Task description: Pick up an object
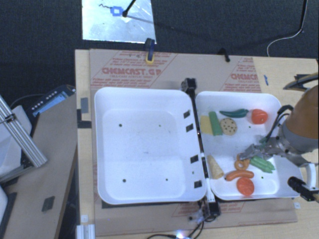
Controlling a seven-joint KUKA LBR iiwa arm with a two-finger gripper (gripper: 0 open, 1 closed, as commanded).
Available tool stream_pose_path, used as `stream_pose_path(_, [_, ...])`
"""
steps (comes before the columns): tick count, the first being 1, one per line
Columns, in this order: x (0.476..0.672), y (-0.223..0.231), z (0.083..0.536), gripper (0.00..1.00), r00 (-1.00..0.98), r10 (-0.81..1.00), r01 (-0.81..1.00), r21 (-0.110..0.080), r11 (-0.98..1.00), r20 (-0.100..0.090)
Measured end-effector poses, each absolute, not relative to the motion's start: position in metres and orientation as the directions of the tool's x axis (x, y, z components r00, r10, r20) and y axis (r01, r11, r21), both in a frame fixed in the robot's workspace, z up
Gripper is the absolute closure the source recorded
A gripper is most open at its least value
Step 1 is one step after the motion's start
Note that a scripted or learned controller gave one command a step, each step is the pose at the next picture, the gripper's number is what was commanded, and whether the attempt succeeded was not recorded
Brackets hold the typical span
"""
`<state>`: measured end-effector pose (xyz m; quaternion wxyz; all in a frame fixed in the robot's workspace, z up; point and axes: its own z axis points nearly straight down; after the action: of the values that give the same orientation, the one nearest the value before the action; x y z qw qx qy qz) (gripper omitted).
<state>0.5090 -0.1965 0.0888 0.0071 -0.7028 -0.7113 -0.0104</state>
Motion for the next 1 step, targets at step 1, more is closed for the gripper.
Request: stream_pose_path(1, [0.5103, -0.1982, 0.0998, 1.00, -0.013, 1.000, 1.000, 0.012, 0.013, 0.012])
